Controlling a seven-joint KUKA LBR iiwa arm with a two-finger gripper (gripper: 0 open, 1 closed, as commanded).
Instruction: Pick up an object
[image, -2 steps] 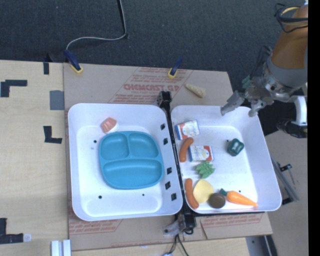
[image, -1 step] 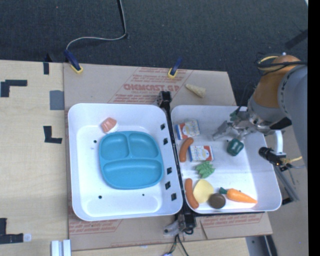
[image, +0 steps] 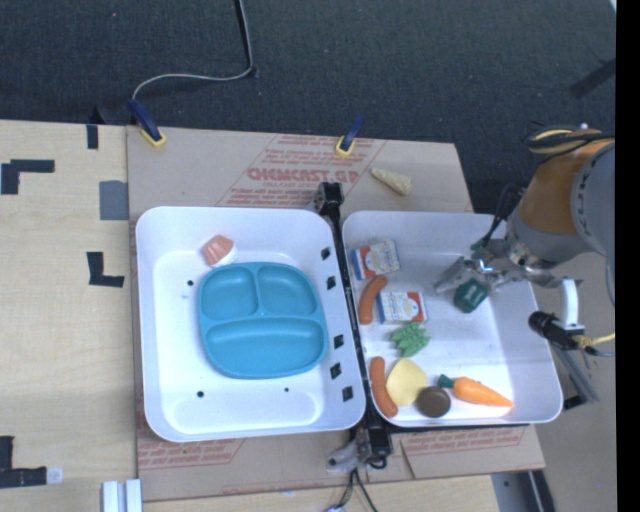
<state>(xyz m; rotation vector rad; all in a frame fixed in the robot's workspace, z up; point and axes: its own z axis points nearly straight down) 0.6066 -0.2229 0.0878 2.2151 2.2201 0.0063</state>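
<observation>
Camera view: the claw (image: 470, 283) hangs low over the right white plastic bin (image: 520, 345), its fingers clamped on a small dark green cylindrical object (image: 470, 295).
Left of the claw lie two small printed cartons (image: 378, 260) and an orange sausage-shaped toy (image: 371, 299); below it, an orange toy carrot (image: 478, 392). Far left, a blue divided plastic plate (image: 264, 318) sits in the left white bin (image: 160, 300).

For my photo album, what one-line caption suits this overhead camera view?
Robot gripper poised over a dark green object in the right bin of toy food.
</observation>
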